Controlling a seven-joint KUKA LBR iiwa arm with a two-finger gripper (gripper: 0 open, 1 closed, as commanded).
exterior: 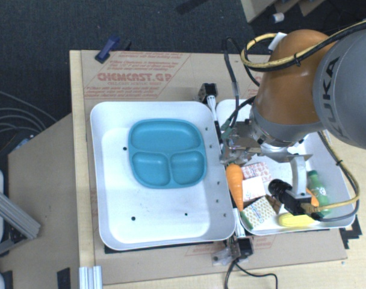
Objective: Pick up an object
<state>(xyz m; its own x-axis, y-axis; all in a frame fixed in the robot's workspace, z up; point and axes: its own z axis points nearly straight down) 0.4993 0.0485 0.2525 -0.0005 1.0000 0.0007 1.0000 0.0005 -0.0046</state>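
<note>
Carrot (233,184): orange, tapered, lying at right bin's (344,168) left wall, near side | Risk: smooth rounded carrot, pressed against wall and crowded by packets (255,188), may slip or dodge a grasp | Jaws (234,151): just above carrot's far end, opening cannot be told, nothing visibly held | Left bin (105,161): blue divided tray (167,152).

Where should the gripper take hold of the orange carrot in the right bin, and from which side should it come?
Probably at the carrot's thick upper half, coming straight down from above. It lies flat and lengthwise along the right bin's left wall, tapering toward the bench's front edge. Closing across its width looks best, though the wall leaves little room for one finger there.
</note>
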